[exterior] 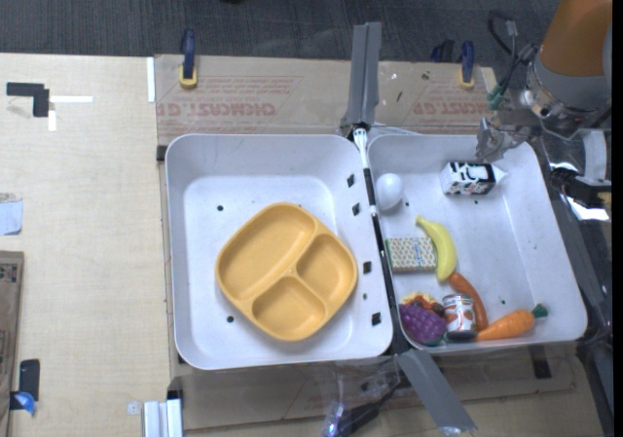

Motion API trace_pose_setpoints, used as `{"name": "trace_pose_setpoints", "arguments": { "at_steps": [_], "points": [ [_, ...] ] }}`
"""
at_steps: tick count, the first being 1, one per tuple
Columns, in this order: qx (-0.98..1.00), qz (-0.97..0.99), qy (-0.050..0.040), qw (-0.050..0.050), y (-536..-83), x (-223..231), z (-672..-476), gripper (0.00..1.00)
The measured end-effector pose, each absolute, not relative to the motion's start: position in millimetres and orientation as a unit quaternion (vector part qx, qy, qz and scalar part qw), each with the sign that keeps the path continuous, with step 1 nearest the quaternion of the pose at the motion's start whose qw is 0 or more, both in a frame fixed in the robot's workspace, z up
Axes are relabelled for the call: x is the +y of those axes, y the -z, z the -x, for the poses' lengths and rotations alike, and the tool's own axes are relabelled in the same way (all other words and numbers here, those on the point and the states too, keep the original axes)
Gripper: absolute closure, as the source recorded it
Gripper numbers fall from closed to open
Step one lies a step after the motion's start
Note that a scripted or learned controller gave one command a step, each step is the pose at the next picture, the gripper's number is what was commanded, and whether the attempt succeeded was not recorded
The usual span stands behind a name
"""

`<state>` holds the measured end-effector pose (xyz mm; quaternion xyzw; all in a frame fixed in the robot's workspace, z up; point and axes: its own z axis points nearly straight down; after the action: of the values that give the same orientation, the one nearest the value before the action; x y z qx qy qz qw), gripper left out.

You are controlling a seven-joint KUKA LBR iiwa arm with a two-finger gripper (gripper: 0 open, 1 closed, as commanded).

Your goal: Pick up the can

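The can (458, 315) is small, with a red label and a silver top. It stands upright near the front edge of the right bin (521, 231), between purple grapes (422, 319) and a carrot (508, 324). My gripper (492, 141) hangs at the back of the right bin, just above a black-and-white carton (469, 178), far from the can. Nothing shows between its fingers.
The right bin also holds a white ball (388, 190), a banana (440, 246), a patterned sponge block (410, 254) and a red sausage-like piece (468, 291). A yellow divided plate (285, 272) lies in the left bin (195, 231). A metal divider (365, 75) runs between the bins.
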<state>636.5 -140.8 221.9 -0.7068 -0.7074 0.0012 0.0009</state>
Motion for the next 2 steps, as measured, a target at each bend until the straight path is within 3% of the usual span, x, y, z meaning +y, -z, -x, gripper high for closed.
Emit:
{"name": "trace_pose_setpoints", "arguments": {
  "at_steps": [1, 2],
  "points": [
    [-0.665, 0.747, 0.0078, -0.011, -122.8, -151.9, -641.9, 0.00],
    [-0.663, 0.749, 0.0156, -0.013, -114.9, -197.4, -628.7, 0.00]
  ]
}}
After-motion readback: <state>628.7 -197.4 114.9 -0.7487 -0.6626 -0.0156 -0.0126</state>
